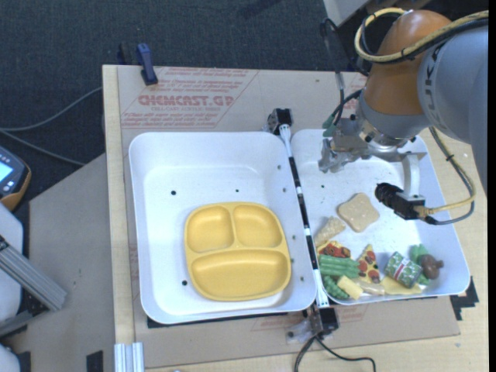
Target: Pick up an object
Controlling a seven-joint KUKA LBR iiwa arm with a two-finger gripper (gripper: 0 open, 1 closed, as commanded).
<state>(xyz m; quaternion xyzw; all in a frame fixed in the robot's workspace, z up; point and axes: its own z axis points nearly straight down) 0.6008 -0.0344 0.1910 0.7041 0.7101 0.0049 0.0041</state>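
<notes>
Grey and orange, the arm (422,68) reaches over the right bin (457,242) on the table (124,208). The left bin (147,208) carries a yellow divided plate (235,250), well away from the fingers. The fingers (335,161) hang over the right bin's bare far-left corner, with open floor beneath; whether they are open I cannot tell, and nothing shows between them. A slice of toast (357,211) lies flat near them, toward the bin's near side, its long axis running diagonally. Smaller toy foods (364,273) crowd the near edge beyond it.
</notes>
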